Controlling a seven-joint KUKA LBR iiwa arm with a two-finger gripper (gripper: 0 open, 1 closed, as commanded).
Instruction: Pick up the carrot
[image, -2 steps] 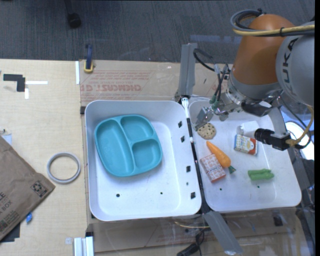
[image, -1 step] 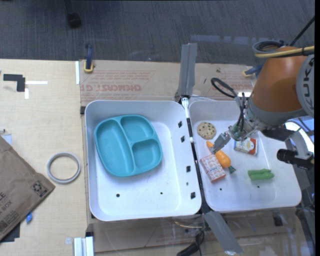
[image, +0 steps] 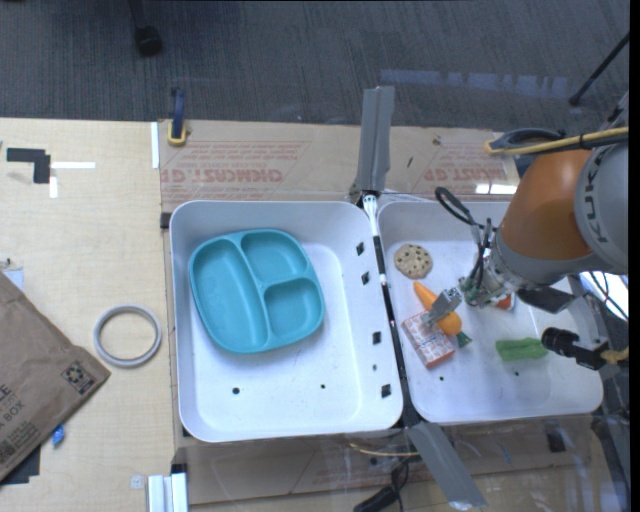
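Overhead, camera view: gripper (image: 446, 305) low in the right white bin (image: 570, 400), its tip directly over the small orange carrot (image: 436, 303); whether it is clenched or released, cannot tell. Carrot lies tilted under and just left of the gripper, touching the red-and-white printed packet (image: 426, 341) just below it. Round speckled cookie (image: 412, 261) up-left of the gripper, near. Green flat piece (image: 520, 348) down-right, apart. Teal three-compartment plastic plate (image: 257, 288) far left of the gripper, in the left white bin (image: 290, 400). Grey tape ring (image: 127, 334) farther left on the tabletop (image: 80, 260).
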